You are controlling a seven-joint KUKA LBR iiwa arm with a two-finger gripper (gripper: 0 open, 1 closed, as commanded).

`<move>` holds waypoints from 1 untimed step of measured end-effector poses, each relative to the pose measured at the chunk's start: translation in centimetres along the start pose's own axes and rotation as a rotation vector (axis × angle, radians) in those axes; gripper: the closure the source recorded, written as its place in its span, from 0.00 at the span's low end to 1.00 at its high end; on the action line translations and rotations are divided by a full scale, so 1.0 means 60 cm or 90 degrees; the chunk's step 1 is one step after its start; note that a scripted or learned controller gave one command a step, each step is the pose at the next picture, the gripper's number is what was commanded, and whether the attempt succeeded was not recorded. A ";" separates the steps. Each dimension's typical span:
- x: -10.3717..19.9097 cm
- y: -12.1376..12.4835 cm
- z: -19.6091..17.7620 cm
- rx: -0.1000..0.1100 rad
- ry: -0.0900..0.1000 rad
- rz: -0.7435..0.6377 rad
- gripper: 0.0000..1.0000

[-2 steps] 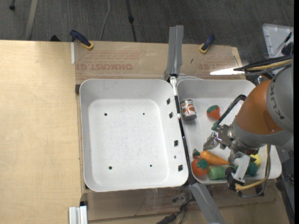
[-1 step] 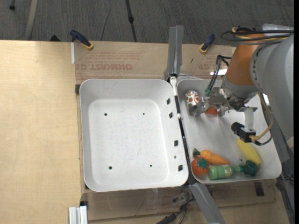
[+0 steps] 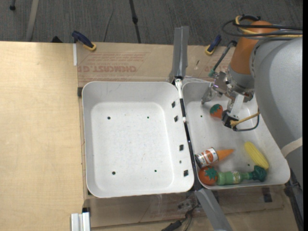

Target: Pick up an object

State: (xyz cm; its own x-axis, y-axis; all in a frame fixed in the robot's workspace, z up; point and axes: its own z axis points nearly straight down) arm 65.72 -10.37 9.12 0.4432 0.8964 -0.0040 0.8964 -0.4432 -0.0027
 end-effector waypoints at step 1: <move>-0.036 -0.079 0.002 0.002 0.000 0.273 0.00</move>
